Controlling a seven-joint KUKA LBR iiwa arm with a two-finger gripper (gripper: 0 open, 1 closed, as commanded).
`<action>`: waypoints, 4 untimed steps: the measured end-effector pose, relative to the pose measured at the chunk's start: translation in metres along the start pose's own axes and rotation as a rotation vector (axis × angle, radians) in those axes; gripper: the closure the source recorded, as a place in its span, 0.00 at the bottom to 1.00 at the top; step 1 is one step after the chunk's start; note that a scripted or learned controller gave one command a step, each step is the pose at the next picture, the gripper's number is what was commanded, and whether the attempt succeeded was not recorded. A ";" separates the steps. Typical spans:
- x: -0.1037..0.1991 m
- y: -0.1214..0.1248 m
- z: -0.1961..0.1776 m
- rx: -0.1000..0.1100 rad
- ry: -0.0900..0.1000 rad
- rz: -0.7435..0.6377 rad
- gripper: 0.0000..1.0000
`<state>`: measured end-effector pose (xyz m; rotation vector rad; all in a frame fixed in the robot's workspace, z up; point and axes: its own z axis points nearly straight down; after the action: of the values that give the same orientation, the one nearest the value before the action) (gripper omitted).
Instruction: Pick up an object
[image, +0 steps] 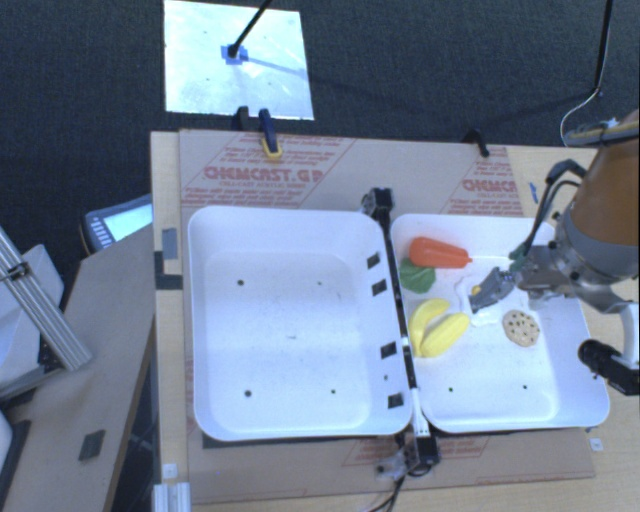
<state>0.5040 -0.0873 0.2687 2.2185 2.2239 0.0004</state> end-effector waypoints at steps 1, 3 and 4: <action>0.017 0.095 0.023 -0.006 -0.001 -0.006 0.00; 0.066 0.161 0.019 -0.006 0.001 -0.004 1.00; -0.038 0.093 -0.048 -0.004 -0.004 0.011 1.00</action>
<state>0.5972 -0.1254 0.3168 2.2269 2.2073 0.0010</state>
